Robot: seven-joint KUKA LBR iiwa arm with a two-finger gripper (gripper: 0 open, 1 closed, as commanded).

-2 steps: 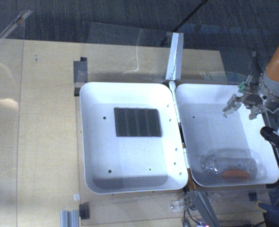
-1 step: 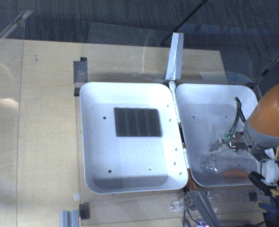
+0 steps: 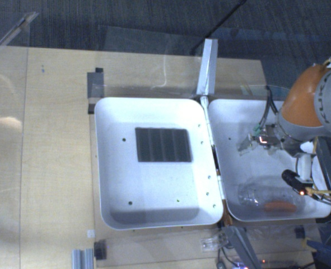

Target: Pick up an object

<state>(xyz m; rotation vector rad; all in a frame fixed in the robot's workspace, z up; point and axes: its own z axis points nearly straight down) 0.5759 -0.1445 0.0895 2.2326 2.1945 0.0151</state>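
A small orange-red sausage-shaped object (image 3: pixel 280 207) lies near the front edge of the right bin (image 3: pixel 232 122). Just left of it rests a crumpled clear plastic piece (image 3: pixel 249 195), hard to make out against the white floor. A dark grey ribbed rectangular pad (image 3: pixel 163 145) lies flat in the middle of the left bin (image 3: pixel 115 195). My gripper (image 3: pixel 247 145) hangs over the middle of the right bin, behind and left of the orange-red object, with nothing visible in it. The arm's orange band (image 3: pixel 302 102) sits above the bin's right side.
A metal divider post (image 3: pixel 208 72) rises at the back where the two bins meet. The wooden bench (image 3: pixel 47 150) stretches to the left. Small black brackets (image 3: pixel 96 83) sit at the left bin's back corner, and clamps and cables lie along the front edge.
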